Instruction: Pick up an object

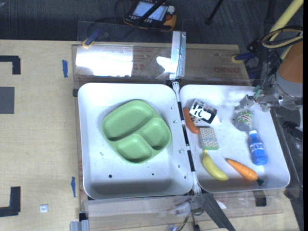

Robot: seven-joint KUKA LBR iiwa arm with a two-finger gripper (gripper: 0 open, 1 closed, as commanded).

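We saw end effector (253, 99) at right bin's top edge, grip state unclear | nearest target: clear crumpled plastic bottle (244, 119) just below it | we judged it light, slippery, crushable | grab across mid-body.

banana (214, 166), carrot (242, 170), right bin (279, 177)

Left bin (91, 177): divided tray (136, 130) at centre.
Right bin (279, 177): banana (213, 167) left of carrot (242, 169), bottle (257, 148) upper right.
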